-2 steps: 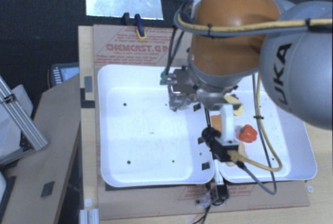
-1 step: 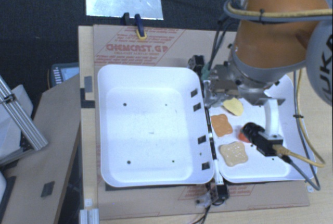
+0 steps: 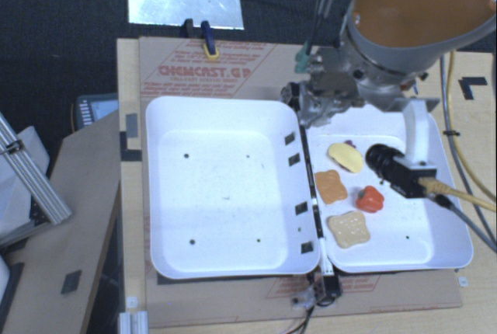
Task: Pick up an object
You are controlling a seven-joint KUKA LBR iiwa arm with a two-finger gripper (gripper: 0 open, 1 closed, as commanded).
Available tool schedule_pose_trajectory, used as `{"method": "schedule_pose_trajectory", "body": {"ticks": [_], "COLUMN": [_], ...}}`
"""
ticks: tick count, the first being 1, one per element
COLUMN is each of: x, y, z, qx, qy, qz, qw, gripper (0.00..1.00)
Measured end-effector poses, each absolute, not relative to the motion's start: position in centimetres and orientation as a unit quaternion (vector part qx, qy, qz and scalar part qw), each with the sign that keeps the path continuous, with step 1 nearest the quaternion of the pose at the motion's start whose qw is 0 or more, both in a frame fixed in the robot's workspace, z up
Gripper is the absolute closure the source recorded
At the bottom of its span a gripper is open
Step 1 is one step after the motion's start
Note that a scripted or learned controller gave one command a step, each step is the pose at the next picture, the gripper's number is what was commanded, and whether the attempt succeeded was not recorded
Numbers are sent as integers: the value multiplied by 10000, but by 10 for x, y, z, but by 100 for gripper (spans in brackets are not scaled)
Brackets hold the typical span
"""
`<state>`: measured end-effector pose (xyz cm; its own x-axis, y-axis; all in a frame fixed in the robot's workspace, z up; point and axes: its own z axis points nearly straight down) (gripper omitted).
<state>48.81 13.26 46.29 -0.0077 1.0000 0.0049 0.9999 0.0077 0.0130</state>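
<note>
On the worktop sit 2 white bins. The right bin holds 4 small objects: a yellow piece, an orange slab, a red piece and a tan piece. The hand hangs over that bin's far left corner, apart from them; its grip cannot be made out. The left bin lies beside it.
</note>
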Motion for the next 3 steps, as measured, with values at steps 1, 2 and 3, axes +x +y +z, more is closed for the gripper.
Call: {"method": "schedule_pose_trajectory", "body": {"ticks": [1, 2, 3], "x": [486, 486, 512], "y": [180, 212, 236], "z": [499, 537, 535], "qx": [7040, 7044, 7047], "qy": [7102, 7098, 7095], "qz": [33, 32, 13], "qw": [8, 4, 7], "gripper": [100, 100, 100]}}
